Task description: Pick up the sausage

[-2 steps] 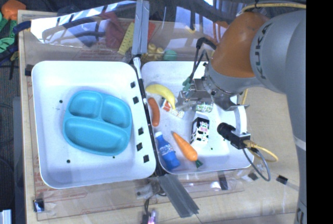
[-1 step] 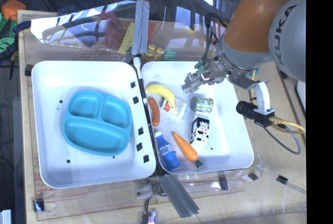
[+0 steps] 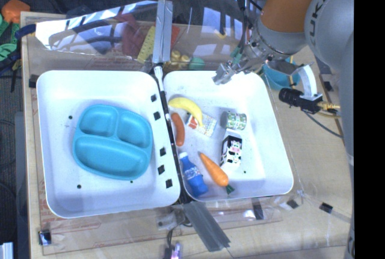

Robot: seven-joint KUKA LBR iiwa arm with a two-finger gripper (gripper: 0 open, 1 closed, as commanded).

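The sausage lies in the right bin, close to that bin's left wall, its length running roughly from the far side toward the near side. Just beyond its far end sits a banana, curved and yellow, and just to its right lies a small packet with red and white print. Nearer the camera, a blue bottle rests against the left wall, and an orange carrot lies tilted beside it, its green end pointing toward the near right. A black and white cow toy stands to the right of the carrot, and a small green can lies on its side beyond the cow.

The tool hangs over the far edge of the right bin, well apart from the sausage and holding nothing. Whether it is apart or together cannot be told from this view. The grey arm with its orange band reaches in from the right.

The left bin holds a blue divided tray. Both bins sit side by side on the desk.
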